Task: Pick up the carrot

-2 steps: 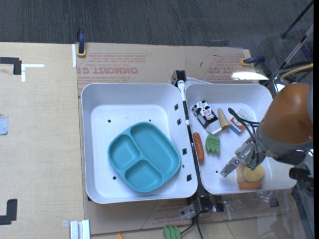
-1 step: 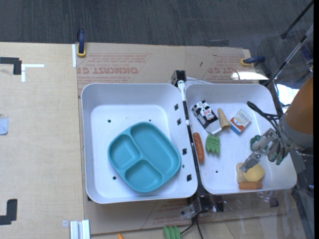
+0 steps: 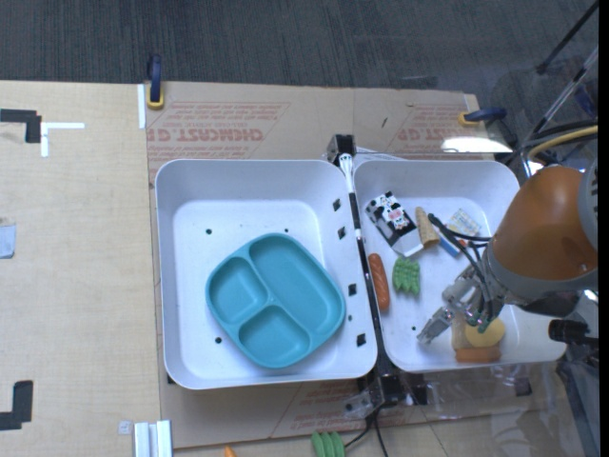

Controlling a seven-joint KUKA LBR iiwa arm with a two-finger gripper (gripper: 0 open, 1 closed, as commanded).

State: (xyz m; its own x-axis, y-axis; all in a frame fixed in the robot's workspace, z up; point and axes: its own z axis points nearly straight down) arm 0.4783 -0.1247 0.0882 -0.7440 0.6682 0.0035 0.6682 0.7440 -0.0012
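approach step: my tool (image 3: 455, 314) hangs released in the right bin (image 3: 504, 174), and must next shift left over the carrot (image 3: 380, 281).

My claw (image 3: 455, 314) hangs low in the right bin (image 3: 495, 174), next to an orange block (image 3: 476, 346). The carrot (image 3: 380, 281) lies by the left wall of that bin, beside a green toy (image 3: 406, 275). A blue tray (image 3: 275, 299) sits in the left bin (image 3: 181, 255).
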